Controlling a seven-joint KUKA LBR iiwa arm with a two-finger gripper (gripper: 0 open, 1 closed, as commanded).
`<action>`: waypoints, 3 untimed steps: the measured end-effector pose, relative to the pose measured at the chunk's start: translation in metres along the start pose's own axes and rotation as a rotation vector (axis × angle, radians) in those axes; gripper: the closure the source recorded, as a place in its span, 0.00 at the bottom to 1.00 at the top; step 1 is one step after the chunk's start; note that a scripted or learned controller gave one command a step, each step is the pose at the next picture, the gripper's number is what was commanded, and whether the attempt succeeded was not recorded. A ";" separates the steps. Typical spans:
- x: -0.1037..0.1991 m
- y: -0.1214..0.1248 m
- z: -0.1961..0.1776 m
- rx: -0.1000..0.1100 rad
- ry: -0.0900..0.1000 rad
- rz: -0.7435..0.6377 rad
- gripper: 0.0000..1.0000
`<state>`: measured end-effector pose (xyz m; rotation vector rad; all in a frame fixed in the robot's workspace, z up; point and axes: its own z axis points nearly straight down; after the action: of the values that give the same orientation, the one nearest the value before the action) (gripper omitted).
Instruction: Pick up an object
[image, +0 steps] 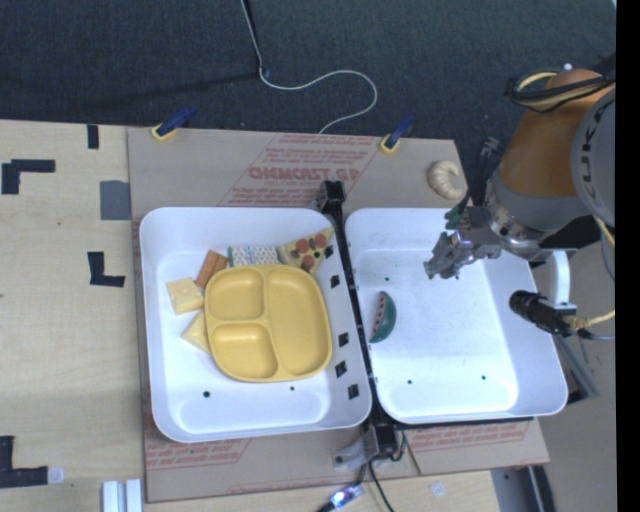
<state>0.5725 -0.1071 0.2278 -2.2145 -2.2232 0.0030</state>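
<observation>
Camera view showed the pincer (443, 263) hanging over the right bin (500, 400), nothing between its fingers; whether they were spread I could not tell. A watermelon-slice toy (383, 315) lay near that bin's left wall, apart from it. Seemingly the approach step; next it needed to shift left and descend.

A white cable (318, 82) loops over dark carpet (100, 60) behind the cardboard sheet (300, 170).
</observation>
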 end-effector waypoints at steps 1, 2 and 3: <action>0.038 -0.035 0.013 0.001 0.000 0.001 1.00; 0.081 -0.069 0.015 0.002 0.000 0.000 1.00; 0.072 -0.067 0.007 -0.002 -0.001 0.003 1.00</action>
<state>0.5056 -0.0353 0.2216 -2.2188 -2.2219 0.0021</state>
